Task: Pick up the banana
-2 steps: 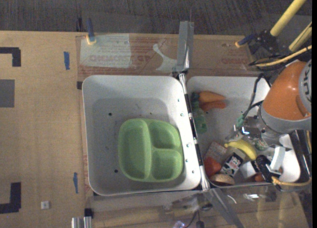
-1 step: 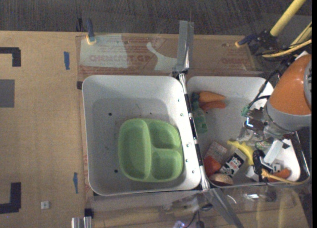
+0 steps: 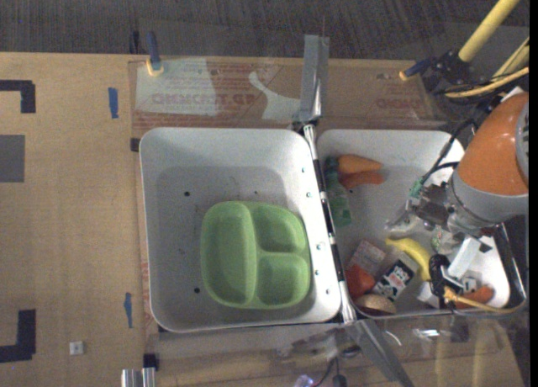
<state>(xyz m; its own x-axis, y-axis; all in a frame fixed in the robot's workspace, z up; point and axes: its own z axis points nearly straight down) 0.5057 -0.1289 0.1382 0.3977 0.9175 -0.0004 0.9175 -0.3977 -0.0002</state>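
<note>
Plywood bench (image 3: pixel 67 209) carries two shallow white bins side by side, with dark carpet beyond its far edge. Well to the left of the gripper (image 3: pixel 409 219), the left bin (image 3: pixel 168 158) holds a green divided tray (image 3: pixel 255 254) with three compartments. The right bin (image 3: pixel 479 293) sits under the grey arm (image 3: pixel 496 166) with its orange band, and the gripper hangs over this bin's middle; whether it is apart or together cannot be told. Up and left of the gripper lies an orange wedge-shaped toy (image 3: pixel 360 170), with a green packet (image 3: pixel 339 206) against the bin's left wall. The banana (image 3: pixel 409 251) lies just below the gripper. Below that sit a small black-and-white carton (image 3: pixel 395 278) and a red piece (image 3: pixel 360 280)
</note>
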